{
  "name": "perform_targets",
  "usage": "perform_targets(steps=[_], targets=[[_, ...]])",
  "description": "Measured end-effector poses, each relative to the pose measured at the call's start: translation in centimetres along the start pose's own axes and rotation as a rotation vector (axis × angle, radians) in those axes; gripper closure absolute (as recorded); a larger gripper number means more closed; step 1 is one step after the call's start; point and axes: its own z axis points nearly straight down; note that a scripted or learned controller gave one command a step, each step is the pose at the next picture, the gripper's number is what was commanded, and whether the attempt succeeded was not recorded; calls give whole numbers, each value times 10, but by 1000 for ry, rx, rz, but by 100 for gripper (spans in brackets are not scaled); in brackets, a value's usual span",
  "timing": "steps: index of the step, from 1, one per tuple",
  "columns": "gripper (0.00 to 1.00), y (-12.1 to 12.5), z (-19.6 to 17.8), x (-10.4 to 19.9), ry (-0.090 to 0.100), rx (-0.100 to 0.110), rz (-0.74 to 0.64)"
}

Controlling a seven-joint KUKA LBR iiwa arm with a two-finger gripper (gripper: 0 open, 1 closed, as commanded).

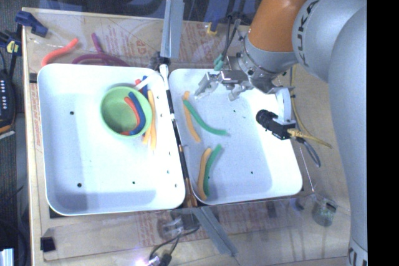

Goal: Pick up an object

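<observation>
Green strip (206, 122) below and apart from the spread, unladen hand (219, 88).

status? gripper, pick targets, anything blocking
Two-finger metal gripper above right white bin's far edge, fingers spread, nothing between them. Long green flexible strip and orange strip lie below it, untouched. Nothing blocking.

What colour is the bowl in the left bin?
Green; the bowl shows best in the camera view.
</observation>
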Motion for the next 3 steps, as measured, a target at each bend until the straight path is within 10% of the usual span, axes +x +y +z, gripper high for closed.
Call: perform_targets(steps=[1,2,3], targets=[[0,36,141,-19,-2,1,-101],[100,36,131,-19,-4,2,-105],[0,36,131,-19,-5,2,-106]])
